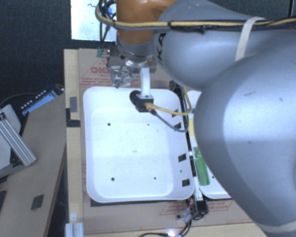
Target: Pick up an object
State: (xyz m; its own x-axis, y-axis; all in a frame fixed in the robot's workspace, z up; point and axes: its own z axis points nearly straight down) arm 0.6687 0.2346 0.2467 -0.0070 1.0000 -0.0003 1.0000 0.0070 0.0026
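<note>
Grey arm (227,83) | fingers (120,78) over left bin's (133,181) far rim | opening unclear

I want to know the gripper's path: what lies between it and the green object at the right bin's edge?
In the camera view, bare white left bin floor and the black divider between the bins separate gripper from green object.

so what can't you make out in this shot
- Right bin: mostly hidden by the arm, so its contents can't be checked.
- Green object: a strip shows beside the arm; its kind is unclear.
- Gripper: blurred and small at the far rim of the left bin; whether it holds anything can't be told.
- Bench front: cut off by the bottom edge.
</note>
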